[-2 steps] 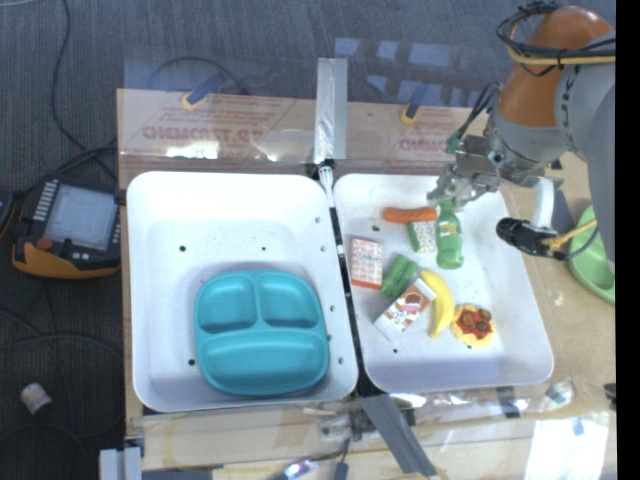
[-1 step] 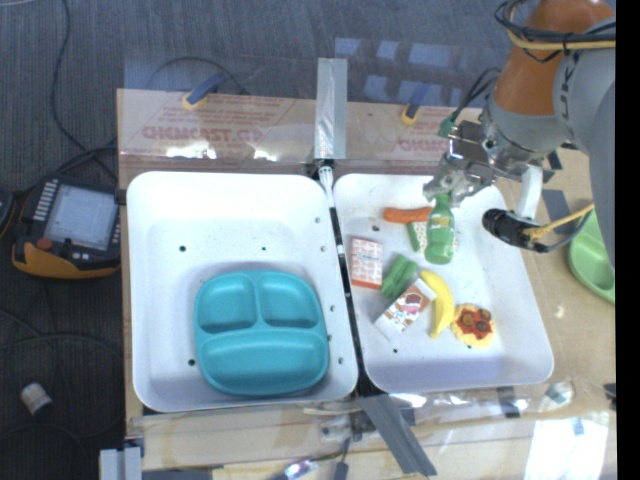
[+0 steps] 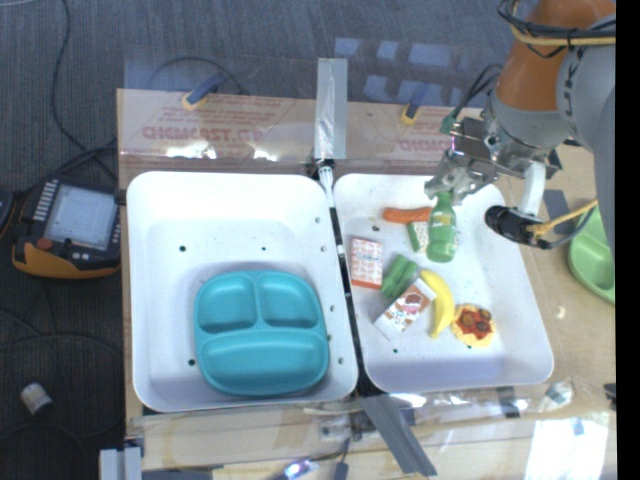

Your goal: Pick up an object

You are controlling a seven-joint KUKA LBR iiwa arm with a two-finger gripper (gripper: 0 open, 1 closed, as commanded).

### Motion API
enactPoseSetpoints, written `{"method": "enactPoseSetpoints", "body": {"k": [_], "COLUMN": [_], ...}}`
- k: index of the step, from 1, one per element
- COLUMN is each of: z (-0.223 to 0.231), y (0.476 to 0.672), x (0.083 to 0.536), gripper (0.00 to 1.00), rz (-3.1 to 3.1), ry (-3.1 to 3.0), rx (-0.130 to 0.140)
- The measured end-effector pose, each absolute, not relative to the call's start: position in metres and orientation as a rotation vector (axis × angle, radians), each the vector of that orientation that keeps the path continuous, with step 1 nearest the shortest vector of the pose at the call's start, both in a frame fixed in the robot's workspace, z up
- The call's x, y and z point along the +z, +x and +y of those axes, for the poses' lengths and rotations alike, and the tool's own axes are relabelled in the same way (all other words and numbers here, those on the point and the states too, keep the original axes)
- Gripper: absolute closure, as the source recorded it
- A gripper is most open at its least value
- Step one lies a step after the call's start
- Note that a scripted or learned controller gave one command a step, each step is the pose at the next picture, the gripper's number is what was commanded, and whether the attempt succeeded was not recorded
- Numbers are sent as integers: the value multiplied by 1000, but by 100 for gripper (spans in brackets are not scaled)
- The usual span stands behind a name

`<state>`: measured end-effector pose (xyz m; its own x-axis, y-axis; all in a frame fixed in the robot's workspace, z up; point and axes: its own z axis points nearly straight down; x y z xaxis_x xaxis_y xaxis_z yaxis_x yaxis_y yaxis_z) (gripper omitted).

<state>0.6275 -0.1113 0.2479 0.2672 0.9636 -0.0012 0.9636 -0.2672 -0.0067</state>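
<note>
**Q:** Green plastic near the fingers — what is it, and where does it lie?

**A:** That is a green bottle, hanging upright directly beneath the gripper, its neck up between the two fingers, over the back of the right bin. The fingers appear pinched on the bottle's top; its lower body shows clear of them.

**Q:** And the arm?

**A:** The grey arm, orange-banded above the wrist, reaches in from the right and bends down over the bin's far edge, gripper pointing downward and slightly left.

**Q:** How does the bottle look?

**A:** Translucent green, small, with a pale label around its middle, standing nearly vertical.

**Q:** What sits around it?

**A:** Just left of the gripper lies an orange carrot. Below the gripper and to its left are a green vegetable piece, a red-and-white card and a small printed carton. Further below, a yellow banana touches the carton, with a pizza slice toy beside it. Well to the left, the left bin holds a teal divided plate.
</note>
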Motion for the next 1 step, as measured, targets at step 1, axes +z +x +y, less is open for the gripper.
{"method": "enactPoseSetpoints", "body": {"k": [1], "z": [-120], "y": [626], "x": [309], "gripper": [100], "rz": [-1823], "ry": [-2558], "rx": [5]}}
